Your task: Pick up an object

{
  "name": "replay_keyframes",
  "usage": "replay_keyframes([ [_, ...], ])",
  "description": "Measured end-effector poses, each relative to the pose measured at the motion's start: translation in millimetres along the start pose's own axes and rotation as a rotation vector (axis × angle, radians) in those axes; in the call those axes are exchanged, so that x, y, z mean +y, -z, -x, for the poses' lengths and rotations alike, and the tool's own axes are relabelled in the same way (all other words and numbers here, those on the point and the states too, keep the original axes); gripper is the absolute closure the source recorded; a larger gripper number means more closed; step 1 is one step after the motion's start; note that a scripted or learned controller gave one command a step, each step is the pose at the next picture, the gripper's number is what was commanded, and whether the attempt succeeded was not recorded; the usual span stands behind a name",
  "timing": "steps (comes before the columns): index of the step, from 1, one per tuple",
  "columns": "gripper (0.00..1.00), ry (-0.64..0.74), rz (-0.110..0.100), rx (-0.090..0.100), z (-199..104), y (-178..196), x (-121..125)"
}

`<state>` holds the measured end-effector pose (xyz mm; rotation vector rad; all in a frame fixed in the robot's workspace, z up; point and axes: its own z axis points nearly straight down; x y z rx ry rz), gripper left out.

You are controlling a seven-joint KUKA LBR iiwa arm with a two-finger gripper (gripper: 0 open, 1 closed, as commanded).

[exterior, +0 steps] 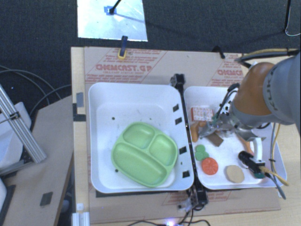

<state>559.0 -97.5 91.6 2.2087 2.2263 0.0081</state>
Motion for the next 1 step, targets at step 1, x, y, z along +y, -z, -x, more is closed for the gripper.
replay_keyframes([
  [1,0.00,-0.006,-0.005,0.000,2.2,-0.9,-3.3],
])
